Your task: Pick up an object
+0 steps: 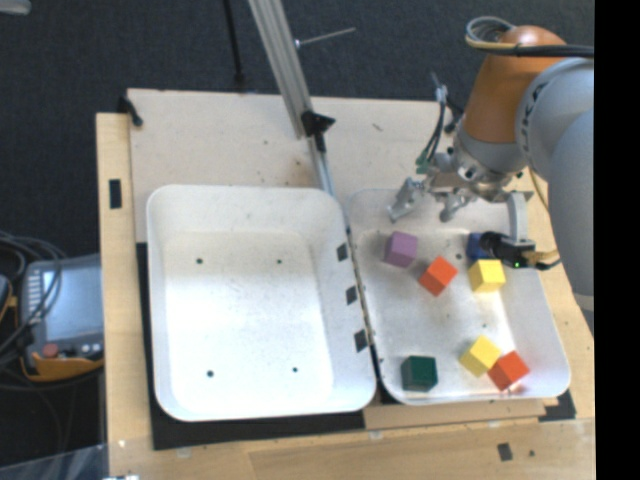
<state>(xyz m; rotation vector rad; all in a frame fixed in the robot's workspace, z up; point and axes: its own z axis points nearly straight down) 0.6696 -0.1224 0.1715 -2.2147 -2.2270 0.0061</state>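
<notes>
The gripper (428, 200) is seen above the far end of the right bin (556, 353), and its 2 fingers (402, 204) are spread wide, with nothing gripped between them. An approach or hover is judged to be in hand, since no block is touched.

6 blocks are scattered on the floor of that bin, all free to be taken. The purple block (401, 249) lies just below the fingers and slightly toward the near side, and is judged the likeliest target because it sits closest to the open span. The orange block (437, 275) is found just past it, near but apart, so that a descent on the purple one must be kept clear of it. A yellow block (487, 274) lies further off to the arm's side of the fingers.

Well away from the fingers, at the near end, a green block (419, 372) is seen alone by the bin's inner wall, while a second yellow block (481, 353) and a red block (509, 369) are set touching, which is judged to make a clean grasp harder there.

The left bin (170, 228) is seen well apart from the fingers.
</notes>
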